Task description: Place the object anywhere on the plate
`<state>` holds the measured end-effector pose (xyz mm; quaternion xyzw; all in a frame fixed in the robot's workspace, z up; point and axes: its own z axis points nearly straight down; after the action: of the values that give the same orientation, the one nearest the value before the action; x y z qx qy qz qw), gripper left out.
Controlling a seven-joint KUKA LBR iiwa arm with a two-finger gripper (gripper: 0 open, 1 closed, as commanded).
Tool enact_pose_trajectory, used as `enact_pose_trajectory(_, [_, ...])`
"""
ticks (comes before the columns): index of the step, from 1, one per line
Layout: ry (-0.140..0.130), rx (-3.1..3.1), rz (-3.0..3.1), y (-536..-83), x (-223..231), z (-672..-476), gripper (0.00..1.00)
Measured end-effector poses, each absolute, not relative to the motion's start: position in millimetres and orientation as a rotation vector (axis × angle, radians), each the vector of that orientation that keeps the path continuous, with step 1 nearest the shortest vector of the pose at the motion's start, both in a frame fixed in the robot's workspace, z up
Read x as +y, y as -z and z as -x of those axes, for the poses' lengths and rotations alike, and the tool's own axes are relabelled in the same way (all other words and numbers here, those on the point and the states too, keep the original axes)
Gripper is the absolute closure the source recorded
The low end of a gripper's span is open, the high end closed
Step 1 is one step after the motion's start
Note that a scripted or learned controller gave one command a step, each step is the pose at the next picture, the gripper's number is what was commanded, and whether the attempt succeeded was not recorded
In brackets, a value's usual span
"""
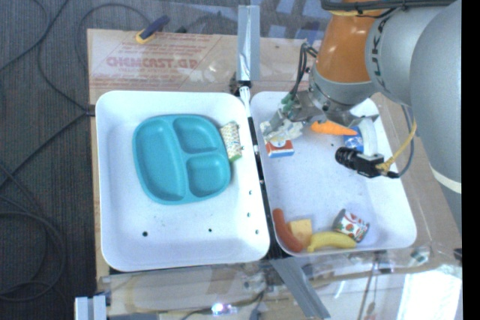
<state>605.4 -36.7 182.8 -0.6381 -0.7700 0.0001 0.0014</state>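
A teal divided plate (pixel 182 158) lies in the left white bin (pixel 120 228). A small yellow-green corn piece (pixel 231 140) rests against the plate's right rim. My gripper (pixel 280 126) hangs over the upper left of the right bin (pixel 390 225), just right of the wall between the bins. Directly below its tip in the view is a small red, white and blue carton (pixel 280 149); whether the two touch I cannot tell. The grey arm with its orange band (pixel 346 49) hides the bin's far right corner.
An orange carrot (pixel 334 129) and a blue item (pixel 352 142) lie right of the gripper. A black fitting with a yellow cable (pixel 360 161) hangs nearby. At the right bin's front edge sit a red sausage (pixel 280 225), a cheese wedge (pixel 301 227), a banana (pixel 330 241) and a small can (pixel 351 225).
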Motion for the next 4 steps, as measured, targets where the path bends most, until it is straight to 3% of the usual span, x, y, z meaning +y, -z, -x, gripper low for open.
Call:
enact_pose_trajectory(1, [-0.022,-2.447,2.005,-188,-31,-599.5,1.00])
enact_pose_trajectory(2, [-0.024,-2.447,2.004,-197,-31,-599.7,1.00])
enact_pose_trajectory(4, [-0.001,-2.253,2.184,-190,-40,-569.2,1.00])
